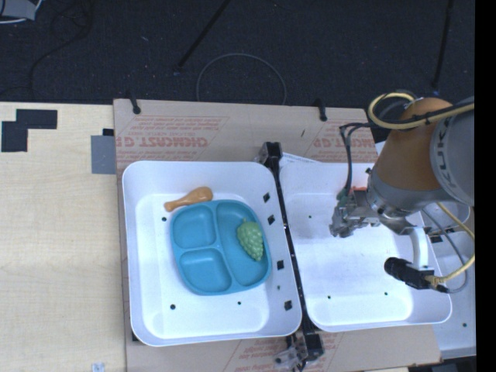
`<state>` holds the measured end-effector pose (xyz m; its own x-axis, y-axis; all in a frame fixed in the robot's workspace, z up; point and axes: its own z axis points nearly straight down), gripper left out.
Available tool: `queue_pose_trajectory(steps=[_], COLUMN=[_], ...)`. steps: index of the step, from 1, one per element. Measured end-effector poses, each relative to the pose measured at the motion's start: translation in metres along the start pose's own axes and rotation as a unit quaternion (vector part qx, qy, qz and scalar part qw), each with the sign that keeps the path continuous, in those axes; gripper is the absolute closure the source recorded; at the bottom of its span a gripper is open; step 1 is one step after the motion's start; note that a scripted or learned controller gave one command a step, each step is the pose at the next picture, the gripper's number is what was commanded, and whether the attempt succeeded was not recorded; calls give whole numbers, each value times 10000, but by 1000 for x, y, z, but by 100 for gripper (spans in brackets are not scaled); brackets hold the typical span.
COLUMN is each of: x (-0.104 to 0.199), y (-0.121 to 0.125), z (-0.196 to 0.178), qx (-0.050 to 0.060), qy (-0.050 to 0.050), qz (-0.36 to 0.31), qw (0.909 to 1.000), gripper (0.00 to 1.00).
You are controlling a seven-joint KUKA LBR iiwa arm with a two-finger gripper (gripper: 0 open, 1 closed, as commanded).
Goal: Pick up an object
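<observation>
Gripper (343, 225) low over right bin (364, 301), fingers' state untellable; grapes (250, 239) on tray (203, 273), drumstick (188, 199) beside, both out of reach in left bin (147, 301).

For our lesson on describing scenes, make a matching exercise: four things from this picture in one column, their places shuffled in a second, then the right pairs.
Things
1. blue divided plate
2. green grape bunch
3. toy chicken drumstick
4. gripper

Places
A. over the right bin
B. on the left bin's floor, just beyond the plate's far edge
C. in the plate's right compartment
D. in the middle of the left bin

Pairs: 1-D, 2-C, 3-B, 4-A
</observation>
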<state>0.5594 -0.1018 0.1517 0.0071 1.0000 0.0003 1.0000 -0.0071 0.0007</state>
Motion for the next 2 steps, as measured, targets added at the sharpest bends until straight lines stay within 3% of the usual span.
queue_pose_trajectory(steps=[2], x=[-5], y=[-4], z=[-101], qx=[-8], qy=[-3], qz=[-36], qw=[10000], gripper=[100])
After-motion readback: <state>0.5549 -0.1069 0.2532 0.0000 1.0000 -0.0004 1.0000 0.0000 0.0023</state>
